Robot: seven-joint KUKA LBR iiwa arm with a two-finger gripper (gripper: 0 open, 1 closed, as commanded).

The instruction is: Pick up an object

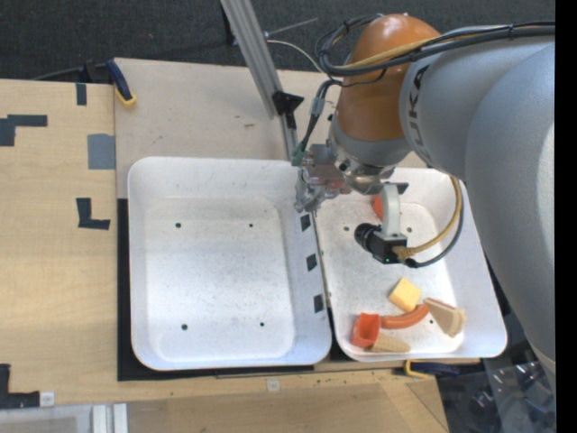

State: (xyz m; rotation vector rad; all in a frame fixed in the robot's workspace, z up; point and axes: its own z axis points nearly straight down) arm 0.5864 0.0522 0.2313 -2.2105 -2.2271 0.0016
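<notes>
Two shallow white bins side by side: left bin [216, 269], right bin [343, 278]. Clustered at the right bin's near end: one yellow block [405, 294], one red curved piece [407, 319], one orange-red chunk [364, 329], two tan wedges [446, 316] [389, 343]. Gripper [311, 192] over the right bin's far left corner; spread or pressed together, impossible to tell. Pale wooden worktop [54, 269], dark floor [135, 16] beyond.

Two white bins [213, 262], six small objects [405, 294]

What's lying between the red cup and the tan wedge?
A curved orange strip lies between the red cup and the tan wedge, as the camera view shows.
</notes>
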